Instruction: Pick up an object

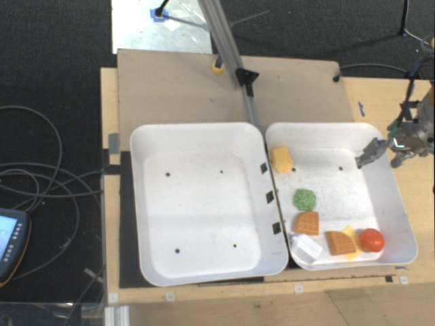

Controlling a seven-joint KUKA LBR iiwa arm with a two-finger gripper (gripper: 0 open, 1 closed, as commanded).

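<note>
Approach stage: jaws [385,152] hover apart and empty at the right bin's [402,209] upper right rim. Candidates lie lower in the frame: tomato [371,239], waffle [307,223], green ball [304,198]. Next comes a swing over one, then a descent.

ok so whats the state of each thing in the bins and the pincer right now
pincer: over the right bin's far right rim, holding nothing
yellow piece: lying loose by the divider
green ball: loose, mid bin
waffle piece: flat, below the green ball
white piece: at the near left corner
orange wedge: beside the tomato
tomato: resting near the right wall
left bin: sits level
</note>
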